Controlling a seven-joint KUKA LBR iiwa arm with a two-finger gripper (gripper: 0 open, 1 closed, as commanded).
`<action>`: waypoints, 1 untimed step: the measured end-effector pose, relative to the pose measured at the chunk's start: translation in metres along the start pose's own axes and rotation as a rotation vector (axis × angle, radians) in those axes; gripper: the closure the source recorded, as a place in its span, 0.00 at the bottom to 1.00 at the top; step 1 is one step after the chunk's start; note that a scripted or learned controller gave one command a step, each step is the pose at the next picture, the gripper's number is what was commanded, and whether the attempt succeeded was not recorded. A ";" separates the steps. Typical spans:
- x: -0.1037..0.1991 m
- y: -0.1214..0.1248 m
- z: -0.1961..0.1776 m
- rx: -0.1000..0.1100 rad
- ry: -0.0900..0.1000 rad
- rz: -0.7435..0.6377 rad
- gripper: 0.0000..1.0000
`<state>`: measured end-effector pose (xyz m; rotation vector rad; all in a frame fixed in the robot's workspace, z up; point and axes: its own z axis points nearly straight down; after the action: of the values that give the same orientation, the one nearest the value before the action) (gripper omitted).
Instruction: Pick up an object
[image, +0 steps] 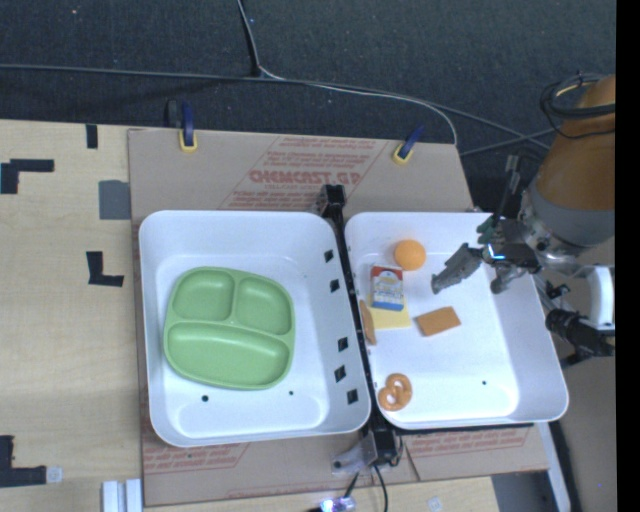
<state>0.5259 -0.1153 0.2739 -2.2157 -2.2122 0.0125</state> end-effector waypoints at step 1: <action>0.000 0.002 -0.006 -0.011 -0.002 -0.003 0.00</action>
<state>0.5279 -0.1149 0.2798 -2.2184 -2.2223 0.0017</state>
